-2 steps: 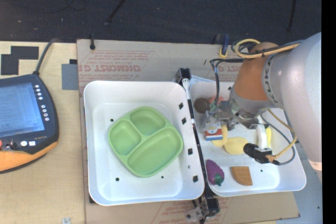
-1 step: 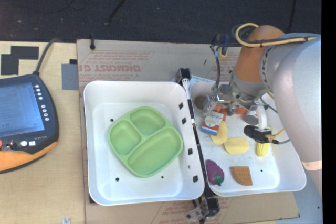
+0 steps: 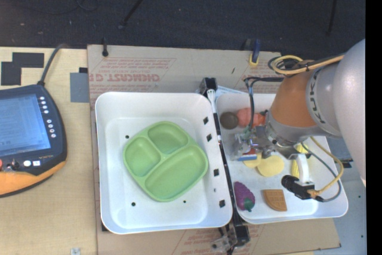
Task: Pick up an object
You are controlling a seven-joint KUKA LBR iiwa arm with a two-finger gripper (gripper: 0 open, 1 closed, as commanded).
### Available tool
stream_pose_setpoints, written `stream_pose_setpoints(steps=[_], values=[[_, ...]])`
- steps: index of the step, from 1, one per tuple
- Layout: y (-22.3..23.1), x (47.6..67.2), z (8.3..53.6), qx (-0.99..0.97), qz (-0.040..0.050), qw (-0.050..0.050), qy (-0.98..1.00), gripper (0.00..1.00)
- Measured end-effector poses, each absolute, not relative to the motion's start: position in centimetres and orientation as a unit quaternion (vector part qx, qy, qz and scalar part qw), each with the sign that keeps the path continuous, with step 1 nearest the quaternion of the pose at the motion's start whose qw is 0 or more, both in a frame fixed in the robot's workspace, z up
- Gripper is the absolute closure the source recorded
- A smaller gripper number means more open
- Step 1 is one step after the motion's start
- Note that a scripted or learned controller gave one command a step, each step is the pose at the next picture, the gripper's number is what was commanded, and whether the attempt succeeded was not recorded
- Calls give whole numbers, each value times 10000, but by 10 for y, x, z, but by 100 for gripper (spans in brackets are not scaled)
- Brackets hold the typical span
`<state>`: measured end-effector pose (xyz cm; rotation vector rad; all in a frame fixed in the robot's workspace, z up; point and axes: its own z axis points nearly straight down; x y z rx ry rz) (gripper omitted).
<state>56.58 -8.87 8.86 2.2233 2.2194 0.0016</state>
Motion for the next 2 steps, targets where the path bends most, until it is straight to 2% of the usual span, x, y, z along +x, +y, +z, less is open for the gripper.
stream_pose_setpoints(steps=[1, 2], values=[[-88, 568, 97, 7063, 4, -44, 7079, 100], [-24, 569, 191, 7046, 18, -2, 7096, 100]])
